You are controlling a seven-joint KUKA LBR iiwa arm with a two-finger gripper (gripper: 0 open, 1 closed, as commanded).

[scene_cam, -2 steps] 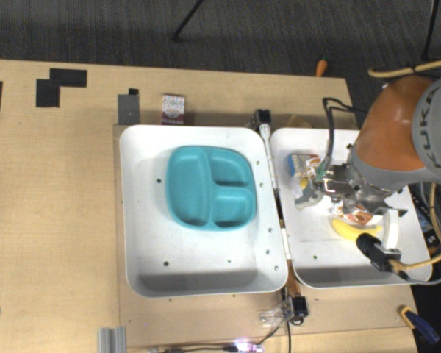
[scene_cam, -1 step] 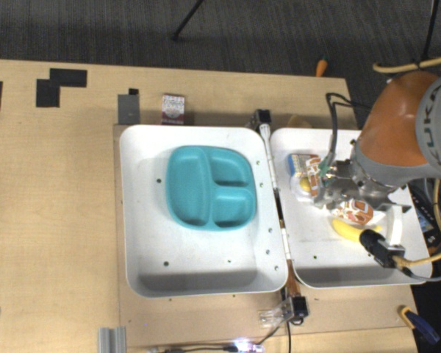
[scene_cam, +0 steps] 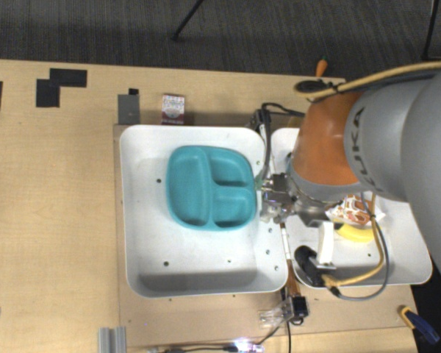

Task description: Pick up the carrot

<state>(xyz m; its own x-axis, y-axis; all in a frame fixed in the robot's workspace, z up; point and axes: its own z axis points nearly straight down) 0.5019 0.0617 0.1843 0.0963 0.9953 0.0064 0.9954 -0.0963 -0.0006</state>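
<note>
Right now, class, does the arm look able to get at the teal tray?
Probably yes: the teal tray lies uncovered in the left bin, and the arm hangs just beside it.

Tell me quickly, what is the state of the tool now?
Tool: cannot be told. It sits at the wall between the two bins, next to the blue tray; the arm covers it from above.

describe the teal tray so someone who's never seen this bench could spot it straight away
Find the two shallow white bins side by side on the wooden bench, and take the left bin, the one away from the grey and orange arm. The teal tray lies flat on its floor, a rounded plate split into compartments. It is the only coloured thing in that bin.
</note>
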